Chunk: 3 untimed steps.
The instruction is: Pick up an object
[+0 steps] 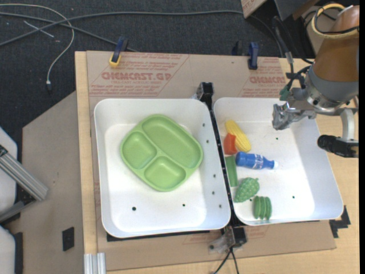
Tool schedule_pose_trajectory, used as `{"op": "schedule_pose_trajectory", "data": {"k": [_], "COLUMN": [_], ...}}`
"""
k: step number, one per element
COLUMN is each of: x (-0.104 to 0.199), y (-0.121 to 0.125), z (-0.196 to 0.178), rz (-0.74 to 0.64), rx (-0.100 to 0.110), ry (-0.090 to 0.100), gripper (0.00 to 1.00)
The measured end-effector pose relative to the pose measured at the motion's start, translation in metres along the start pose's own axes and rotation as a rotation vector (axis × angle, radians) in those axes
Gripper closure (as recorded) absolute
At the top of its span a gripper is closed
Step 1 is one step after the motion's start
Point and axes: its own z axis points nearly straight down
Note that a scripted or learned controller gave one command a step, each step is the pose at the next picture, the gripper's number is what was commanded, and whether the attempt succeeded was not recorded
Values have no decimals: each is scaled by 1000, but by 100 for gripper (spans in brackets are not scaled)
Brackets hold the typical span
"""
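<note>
Well apart: blue bottle (pixel 255 161), jaws.

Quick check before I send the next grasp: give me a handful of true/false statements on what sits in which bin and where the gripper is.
1. The green divided plate lies in the left bin. True.
2. The blue bottle stands upright in the right bin. False: it lies on its side.
3. The gripper is over the left bin. False: it is over the right bin's upper part, apart from the toys.
4. The yellow corn lies near the right bin's left wall, above the blue bottle in the view. True.
5. The gripper holds the corn. False: nothing shows between its fingers.
</note>
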Motion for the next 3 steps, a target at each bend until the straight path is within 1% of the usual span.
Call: {"op": "schedule_pose_trajectory", "data": {"k": [1, 2, 3], "x": [7, 4, 4], "y": [-4, 0, -1], "z": [58, 99, 140], "rz": [0, 1, 1], "rx": [6, 1, 5], "ry": [2, 1, 2], "gripper": [0, 0, 0]}}
